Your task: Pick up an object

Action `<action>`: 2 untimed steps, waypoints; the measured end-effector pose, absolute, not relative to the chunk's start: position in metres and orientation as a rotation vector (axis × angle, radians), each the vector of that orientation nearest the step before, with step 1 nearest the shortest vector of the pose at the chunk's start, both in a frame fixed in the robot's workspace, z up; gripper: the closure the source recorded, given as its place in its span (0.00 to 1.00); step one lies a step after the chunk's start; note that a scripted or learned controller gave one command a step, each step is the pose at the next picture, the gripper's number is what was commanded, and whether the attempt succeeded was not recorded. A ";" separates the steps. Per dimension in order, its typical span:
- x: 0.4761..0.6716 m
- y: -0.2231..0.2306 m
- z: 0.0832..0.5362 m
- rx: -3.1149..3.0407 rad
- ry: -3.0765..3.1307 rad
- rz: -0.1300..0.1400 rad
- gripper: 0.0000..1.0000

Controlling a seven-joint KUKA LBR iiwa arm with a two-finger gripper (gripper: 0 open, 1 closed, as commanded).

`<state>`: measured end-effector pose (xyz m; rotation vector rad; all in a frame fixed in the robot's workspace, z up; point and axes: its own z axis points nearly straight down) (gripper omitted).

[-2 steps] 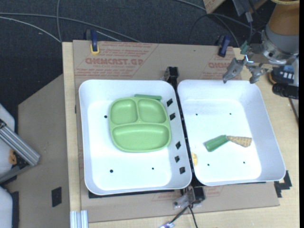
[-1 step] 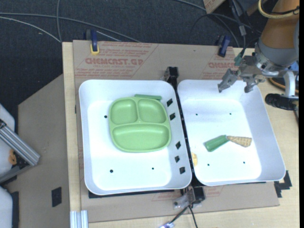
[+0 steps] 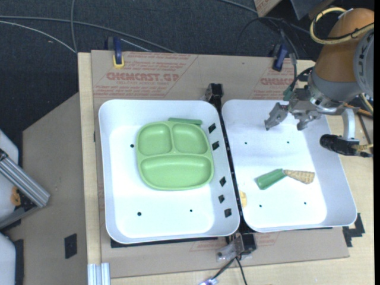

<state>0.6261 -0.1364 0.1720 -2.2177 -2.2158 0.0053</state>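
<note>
A: White plastic, two shallow bins side by side on the surface. The left bin holds one green divided plate, with three compartments.

B: And the right bin?

A: One object there, a green-handled brush with a tan head, lying flat near the middle of the bin floor, handle toward the left.

B: Where is the hand?

A: Over the far part of the right bin, well apart from the brush. Its two fingers are spread apart, with nothing between them.

B: Anything else?

A: Two blue clamps on the far edge of the board.
</note>
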 end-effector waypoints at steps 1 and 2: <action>0.625 -0.145 0.125 -2.218 -2.216 0.005 0.00; 0.627 -0.145 0.140 -2.222 -2.222 -0.002 1.00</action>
